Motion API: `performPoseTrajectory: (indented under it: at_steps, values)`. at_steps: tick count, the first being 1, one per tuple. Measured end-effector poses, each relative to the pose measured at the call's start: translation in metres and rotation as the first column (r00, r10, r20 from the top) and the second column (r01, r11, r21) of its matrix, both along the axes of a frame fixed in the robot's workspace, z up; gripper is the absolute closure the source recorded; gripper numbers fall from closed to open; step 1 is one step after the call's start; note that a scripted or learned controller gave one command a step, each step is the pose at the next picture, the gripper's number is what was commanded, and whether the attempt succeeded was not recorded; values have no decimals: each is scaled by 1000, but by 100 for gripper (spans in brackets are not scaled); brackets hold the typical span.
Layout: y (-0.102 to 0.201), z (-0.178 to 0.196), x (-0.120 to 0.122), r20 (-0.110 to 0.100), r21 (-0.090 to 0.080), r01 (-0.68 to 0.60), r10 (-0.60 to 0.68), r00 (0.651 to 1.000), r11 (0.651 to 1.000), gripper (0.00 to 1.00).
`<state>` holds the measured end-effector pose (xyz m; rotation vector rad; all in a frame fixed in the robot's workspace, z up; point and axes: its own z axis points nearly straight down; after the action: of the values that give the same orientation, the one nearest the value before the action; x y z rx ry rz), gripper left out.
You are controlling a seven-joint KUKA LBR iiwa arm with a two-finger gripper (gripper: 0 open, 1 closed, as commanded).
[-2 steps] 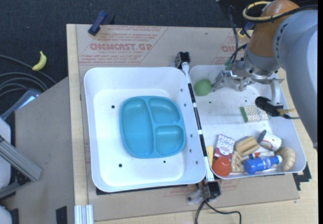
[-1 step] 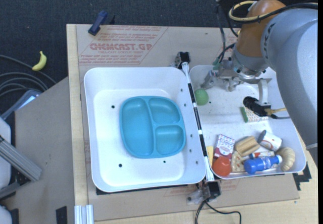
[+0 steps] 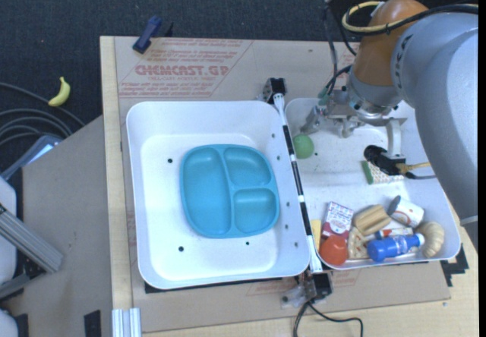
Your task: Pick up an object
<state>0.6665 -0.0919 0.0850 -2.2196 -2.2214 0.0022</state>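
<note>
In the camera view my gripper [image 3: 332, 120] hangs over the far end of the right bin [image 3: 345, 165], under the orange wrist band. A green ball [image 3: 304, 146] lies just below and to the left of it, against the bin's left wall. Nothing shows in the gripper's hold. At the near end of this bin lies a heap: a red-and-white packet [image 3: 338, 217], an orange-red round thing [image 3: 332, 250], a blue bottle [image 3: 393, 246], a tan loaf-like piece [image 3: 370, 218], a white cup [image 3: 410, 214] and a pale croissant shape [image 3: 433, 238].
The left bin [image 3: 152, 176] holds a blue divided plate [image 3: 229, 190]. A small green piece [image 3: 367, 172] lies mid-bin on the right. A blue clip [image 3: 148, 34] lies on the bench's far left corner. A yellow banana [image 3: 61, 91] and cables lie on the floor at left.
</note>
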Motion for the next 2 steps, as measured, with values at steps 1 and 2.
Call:
performPoseTrajectory:
  at_steps: [1,2]
  values:
    - [-2,0,0,0,0,0,0,1000,1000,0]
    - [0,0,0,0,0,0,0,1000,1000,0]
